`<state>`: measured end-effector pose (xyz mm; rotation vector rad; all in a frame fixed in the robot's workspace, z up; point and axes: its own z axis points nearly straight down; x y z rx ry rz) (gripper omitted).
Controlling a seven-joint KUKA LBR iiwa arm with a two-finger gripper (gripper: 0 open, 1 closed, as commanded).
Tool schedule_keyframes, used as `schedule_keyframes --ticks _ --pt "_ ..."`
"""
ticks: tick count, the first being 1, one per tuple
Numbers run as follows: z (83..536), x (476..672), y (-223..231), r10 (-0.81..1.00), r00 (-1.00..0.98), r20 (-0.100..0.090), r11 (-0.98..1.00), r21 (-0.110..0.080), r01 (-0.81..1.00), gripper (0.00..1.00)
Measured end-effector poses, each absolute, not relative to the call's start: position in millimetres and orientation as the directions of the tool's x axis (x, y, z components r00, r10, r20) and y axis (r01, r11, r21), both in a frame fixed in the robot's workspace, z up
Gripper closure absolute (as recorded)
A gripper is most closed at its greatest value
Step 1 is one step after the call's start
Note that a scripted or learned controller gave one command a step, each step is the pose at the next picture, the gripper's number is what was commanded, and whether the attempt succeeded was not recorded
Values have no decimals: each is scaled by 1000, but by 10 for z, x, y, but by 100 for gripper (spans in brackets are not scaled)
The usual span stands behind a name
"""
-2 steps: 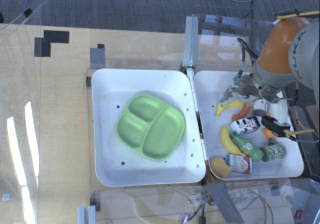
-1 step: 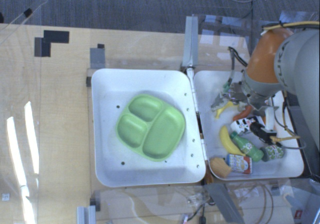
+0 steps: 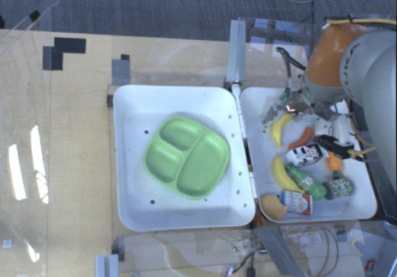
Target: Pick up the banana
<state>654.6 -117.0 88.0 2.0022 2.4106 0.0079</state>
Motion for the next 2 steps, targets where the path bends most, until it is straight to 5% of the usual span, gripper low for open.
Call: schedule_keyframes --ticks 1,2 --pt "892 5758 -1069 996 -92 -1 92 10 996 0" --pt "900 5349 -938 994 -114 -3 114 15 993 0"
